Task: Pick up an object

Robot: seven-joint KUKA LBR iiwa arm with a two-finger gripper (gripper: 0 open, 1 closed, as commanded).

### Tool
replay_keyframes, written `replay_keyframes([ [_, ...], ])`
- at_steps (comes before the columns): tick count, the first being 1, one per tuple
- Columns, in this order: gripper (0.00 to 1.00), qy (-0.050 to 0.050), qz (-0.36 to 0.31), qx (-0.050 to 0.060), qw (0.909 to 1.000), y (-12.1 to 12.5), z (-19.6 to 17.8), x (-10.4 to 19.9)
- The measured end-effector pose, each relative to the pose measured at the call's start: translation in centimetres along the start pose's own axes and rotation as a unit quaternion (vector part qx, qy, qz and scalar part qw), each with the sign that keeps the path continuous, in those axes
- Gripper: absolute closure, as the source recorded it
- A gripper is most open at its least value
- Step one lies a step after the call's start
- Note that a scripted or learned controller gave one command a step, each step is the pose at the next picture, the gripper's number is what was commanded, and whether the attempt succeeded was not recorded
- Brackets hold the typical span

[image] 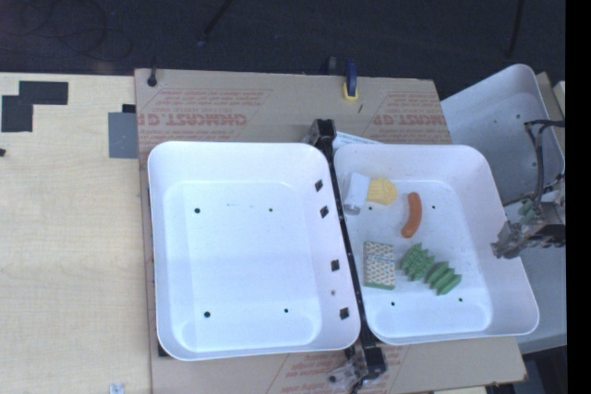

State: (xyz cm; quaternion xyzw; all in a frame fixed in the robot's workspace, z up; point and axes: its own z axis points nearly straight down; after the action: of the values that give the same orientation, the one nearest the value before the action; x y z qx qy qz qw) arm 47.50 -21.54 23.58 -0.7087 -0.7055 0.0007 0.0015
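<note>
The right bin (pixel 480 314) holds several small objects. A yellow block (pixel 381 191) lies beside a pale grey-white piece (pixel 356 190) near the bin's far left. An orange-red sausage shape (pixel 412 214) lies in the middle. Green pod-like pieces (pixel 428 268) sit toward the near side, next to a checkered sponge-like pad (pixel 379 264). My gripper (pixel 513 241) is at the bin's right rim, outside the objects, small and dark against the arm's grey body; nothing shows between its fingers.
The left bin (pixel 166 198) stands beside the right one, with black clips (pixel 325 211) along the shared divider. Both rest on a brown cardboard sheet (pixel 277 111) on the wooden bench. A grey arm cover (pixel 499 120) and cables (pixel 545 157) sit at the right.
</note>
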Motion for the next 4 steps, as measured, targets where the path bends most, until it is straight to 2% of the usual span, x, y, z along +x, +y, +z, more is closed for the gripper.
replay_keyframes([
  [2,1.00,0.001,0.003,0.001,1.0000,0.0,-1.9,-0.2],
  [3,1.00,0.001,-0.008,-0.003,1.0000,0.2,-6.5,11.2],
  [4,1.00,0.001,-0.006,0.001,1.0000,1.7,-5.4,19.4],
])
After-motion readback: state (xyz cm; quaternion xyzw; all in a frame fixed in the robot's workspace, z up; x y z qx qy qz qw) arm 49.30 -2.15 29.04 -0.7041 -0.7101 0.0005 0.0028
